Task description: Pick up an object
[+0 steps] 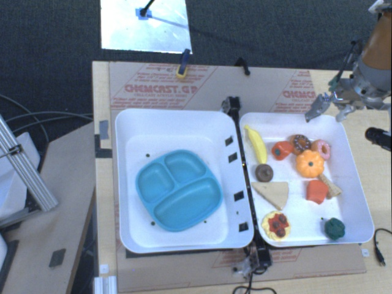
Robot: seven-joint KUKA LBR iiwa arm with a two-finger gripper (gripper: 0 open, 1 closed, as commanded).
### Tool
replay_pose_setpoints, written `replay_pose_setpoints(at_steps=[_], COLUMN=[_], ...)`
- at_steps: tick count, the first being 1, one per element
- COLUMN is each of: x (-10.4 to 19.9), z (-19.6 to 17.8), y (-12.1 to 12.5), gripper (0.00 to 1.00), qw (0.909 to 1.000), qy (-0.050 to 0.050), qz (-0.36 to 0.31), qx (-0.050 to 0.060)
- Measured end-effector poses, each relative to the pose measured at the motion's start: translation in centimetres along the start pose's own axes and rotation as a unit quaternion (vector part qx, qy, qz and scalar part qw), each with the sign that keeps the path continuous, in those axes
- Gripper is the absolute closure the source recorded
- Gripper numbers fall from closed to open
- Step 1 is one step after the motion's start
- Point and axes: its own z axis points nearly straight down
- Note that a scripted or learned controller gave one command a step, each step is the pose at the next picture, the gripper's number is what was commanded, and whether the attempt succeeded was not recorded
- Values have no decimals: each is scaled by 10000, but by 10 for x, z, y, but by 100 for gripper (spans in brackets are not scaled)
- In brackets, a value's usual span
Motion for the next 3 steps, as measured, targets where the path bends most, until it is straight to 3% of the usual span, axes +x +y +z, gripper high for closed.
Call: replay_pose_setpoints(at_steps=[1,2,3], x=[-16,-16,-16], z=[119,98,88], y=[-63,-55,-54], gripper=[0,100,100], qw=[10000,10000,10000], qy=[18,-8,-11], qz=[27,2,3], qx=[71,-40,-54])
